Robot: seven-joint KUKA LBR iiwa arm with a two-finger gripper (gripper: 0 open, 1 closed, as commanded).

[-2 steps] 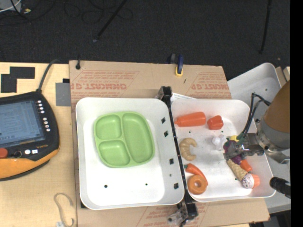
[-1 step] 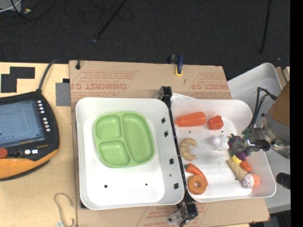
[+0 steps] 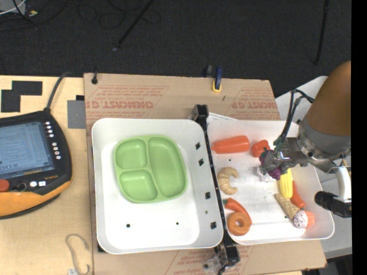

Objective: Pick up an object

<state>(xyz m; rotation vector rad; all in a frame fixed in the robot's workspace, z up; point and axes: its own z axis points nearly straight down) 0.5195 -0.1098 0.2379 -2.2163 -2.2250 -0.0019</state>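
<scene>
My gripper [image 3: 270,164] is low over the middle of the right bin [image 3: 324,231], reaching in from the right. A small purple object [image 3: 280,166] sits right at its tip, partly hidden by it. I cannot tell whether the purple object is held. A yellow corn cob [image 3: 285,184] lies just below the gripper, and a red piece [image 3: 260,148] lies just above and left of it. An orange carrot [image 3: 230,144] lies at the bin's upper left. A croissant [image 3: 228,179] lies to the gripper's left.
The right bin's lower part holds an orange ring [image 3: 239,223], a red pepper [image 3: 231,203], a cone with a pink end [image 3: 292,211] and a small carrot [image 3: 298,200]. The left bin [image 3: 109,222] holds a green divided plate [image 3: 150,168]. A teach pendant [image 3: 28,159] lies far left.
</scene>
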